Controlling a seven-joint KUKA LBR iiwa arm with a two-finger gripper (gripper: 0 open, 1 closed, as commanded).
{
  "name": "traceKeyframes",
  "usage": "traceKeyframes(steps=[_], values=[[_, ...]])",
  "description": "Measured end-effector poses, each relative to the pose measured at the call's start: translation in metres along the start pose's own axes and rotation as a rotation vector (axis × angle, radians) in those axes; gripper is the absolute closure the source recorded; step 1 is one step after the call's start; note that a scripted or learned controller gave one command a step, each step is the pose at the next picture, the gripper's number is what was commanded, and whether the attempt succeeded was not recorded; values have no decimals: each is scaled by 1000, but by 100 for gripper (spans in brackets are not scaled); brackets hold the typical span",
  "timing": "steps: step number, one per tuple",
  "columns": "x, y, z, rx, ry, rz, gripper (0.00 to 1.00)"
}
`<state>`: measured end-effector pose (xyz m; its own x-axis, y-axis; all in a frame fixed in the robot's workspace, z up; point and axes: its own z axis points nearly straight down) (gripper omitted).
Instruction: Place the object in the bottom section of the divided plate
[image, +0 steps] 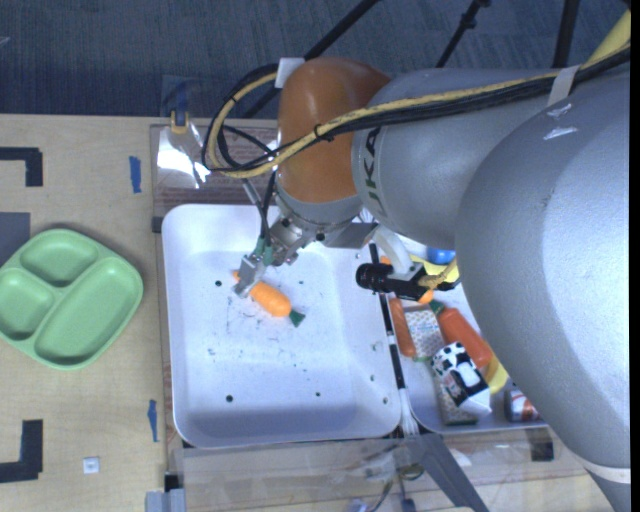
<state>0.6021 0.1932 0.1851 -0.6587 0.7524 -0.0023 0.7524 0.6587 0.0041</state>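
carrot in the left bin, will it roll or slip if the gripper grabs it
The carrot looks rounded and tapered, so it may roll or squirt sideways under the gripper. It seems a small, smooth plastic toy: probably light, stiff and a bit slippery.

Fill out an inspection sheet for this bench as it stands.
Surface: wooden bench with black tape marks; left white bin speckled with dark spots.
Job's things: toy carrot lying in the left bin; green divided plate on the bench, left of the bin.
Clutter: mixed toys piled in the right bin.
Grippers: gripper at the carrot's left end; jaws' state unclear.
Cables: black and yellow cables looping over the arm.
Surroundings: blue tape on the bench.
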Motion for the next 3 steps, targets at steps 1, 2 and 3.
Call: traceKeyframes(steps=[1, 2, 3], values=[[0, 0, 0, 0, 0, 0, 0], [0, 0, 0, 0, 0, 0, 0], [0, 0, 0, 0, 0, 0, 0]])
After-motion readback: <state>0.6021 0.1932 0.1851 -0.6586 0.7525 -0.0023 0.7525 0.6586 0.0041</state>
